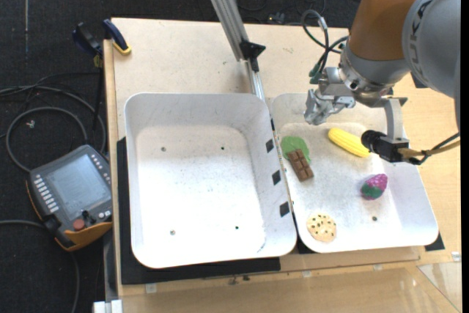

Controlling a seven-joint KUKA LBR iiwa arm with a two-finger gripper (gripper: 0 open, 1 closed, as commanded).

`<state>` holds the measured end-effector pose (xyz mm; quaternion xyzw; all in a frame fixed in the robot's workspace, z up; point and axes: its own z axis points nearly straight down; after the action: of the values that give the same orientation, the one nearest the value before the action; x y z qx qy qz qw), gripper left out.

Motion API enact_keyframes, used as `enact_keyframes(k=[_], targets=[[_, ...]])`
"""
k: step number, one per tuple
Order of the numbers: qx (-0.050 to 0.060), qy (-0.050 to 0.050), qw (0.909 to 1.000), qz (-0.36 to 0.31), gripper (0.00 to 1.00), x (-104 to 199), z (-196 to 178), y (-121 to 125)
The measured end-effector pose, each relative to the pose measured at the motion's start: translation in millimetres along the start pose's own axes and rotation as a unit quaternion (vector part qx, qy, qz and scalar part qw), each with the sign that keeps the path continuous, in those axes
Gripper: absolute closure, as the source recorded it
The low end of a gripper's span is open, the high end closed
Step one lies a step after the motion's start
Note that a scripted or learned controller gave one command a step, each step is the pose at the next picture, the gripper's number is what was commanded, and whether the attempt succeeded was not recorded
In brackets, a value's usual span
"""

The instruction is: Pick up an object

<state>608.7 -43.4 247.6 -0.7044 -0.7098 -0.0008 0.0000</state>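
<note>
I see end effector (pixel 319 112) low over far end of right bin (pixel 410 231), nothing visibly between fingers; open or closed, I can't tell. Corn cob (pixel 349 141) just right of it. Chocolate bar (pixel 299 164) on green leaf (pixel 295 147) nearer me, below end effector. Purple grape bunch (pixel 374 186) and cookie (pixel 321 227) further toward near rim.

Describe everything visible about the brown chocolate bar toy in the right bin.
The chocolate bar is a small brown rectangular block scored into squares, plastic-looking, lying flat on the floor of the right bin near its left wall. Its long axis runs slantwise, upper left to lower right. Its upper end overlaps the green leaf-like toy. The corn cob, the cookie and the gripper all stand apart from it.
</note>
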Motion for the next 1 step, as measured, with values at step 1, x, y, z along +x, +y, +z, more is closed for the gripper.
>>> enact_keyframes(k=[1], targets=[[0.0,0.0,1.0,0.0,1.0,46.1,-2.7,1.8]])
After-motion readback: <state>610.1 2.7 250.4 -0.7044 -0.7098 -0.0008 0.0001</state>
